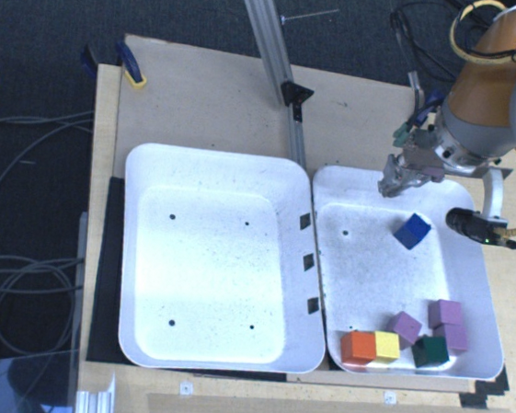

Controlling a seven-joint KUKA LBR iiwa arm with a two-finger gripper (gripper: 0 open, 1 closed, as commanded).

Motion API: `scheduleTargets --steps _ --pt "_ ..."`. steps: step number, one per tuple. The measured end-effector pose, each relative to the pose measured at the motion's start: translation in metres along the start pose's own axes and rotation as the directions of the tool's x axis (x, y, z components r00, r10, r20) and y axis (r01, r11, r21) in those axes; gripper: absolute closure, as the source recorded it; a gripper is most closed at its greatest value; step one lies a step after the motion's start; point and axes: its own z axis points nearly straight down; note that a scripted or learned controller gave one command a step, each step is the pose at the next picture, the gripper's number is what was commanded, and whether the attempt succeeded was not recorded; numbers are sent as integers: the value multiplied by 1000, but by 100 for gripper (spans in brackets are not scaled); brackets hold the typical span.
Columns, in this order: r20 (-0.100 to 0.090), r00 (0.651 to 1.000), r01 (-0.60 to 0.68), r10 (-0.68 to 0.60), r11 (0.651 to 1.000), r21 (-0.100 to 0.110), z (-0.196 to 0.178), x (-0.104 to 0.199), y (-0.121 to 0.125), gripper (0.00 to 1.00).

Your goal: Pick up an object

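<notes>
- My end effector (397, 184) hangs over the right bin's (485, 282) far rim; can't tell its state
- Blue block (412, 232) lies just beside it, nearer the camera & slightly right, sitting skewed

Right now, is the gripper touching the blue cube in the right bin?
Apart. The camera view shows bare white bin floor between the gripper and the blue cube, which lies lower and slightly to the right.

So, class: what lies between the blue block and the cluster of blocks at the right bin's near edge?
Nothing: in the camera view, bare white floor of the right bin separates the blue block from the cluster.
</notes>
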Motion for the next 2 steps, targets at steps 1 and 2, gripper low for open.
scheduleTargets --steps 1,2 --pt "-3 1000 5 -5 1000 5 -9 55 -5 100" --pt "-3 1000 5 -5 1000 1 -19 101 0 100"
